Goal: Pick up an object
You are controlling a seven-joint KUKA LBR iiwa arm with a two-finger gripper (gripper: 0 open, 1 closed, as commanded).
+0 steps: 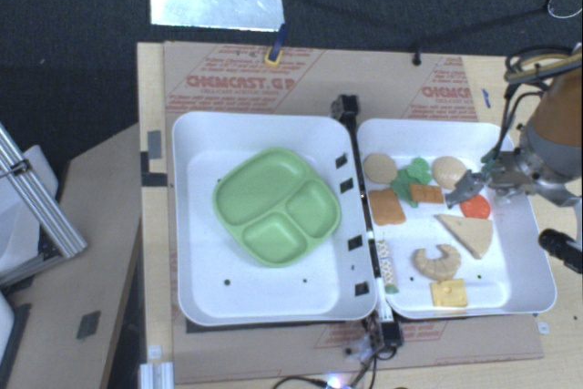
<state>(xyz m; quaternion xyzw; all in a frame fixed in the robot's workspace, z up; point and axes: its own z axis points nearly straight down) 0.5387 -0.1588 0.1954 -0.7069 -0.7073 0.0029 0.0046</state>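
Nearest to us, at the front of the right bin (533, 301), lies a small yellow cheese square (448, 292), flat and waxy-looking, with a curled tan croissant (438, 261) just behind it. Behind those we see a pale wedge (469, 234), an orange slab (386, 206), a small orange cracker (424, 194), a green leafy piece (415, 171), two rounded beige buns (380, 167) and a red piece (476, 208). All look like smooth moulded plastic play food, light and slippery.

Our tool (466, 189) hangs low over the red piece, close to the right-hand bun (448, 168); we cannot tell how it is set, and nothing is visibly gripped.

We judge crowding to be the main risk: the red piece sits against the wedge's edge, so a descent slightly off could land on the wedge or nudge the bun. Rounded, glossy shapes may squirt out under a pinch, and flat pieces give little to grip.

Across the divider, the left bin (196, 278) holds a green three-compartment plate (277, 206), matte and shallow, well apart from the action.
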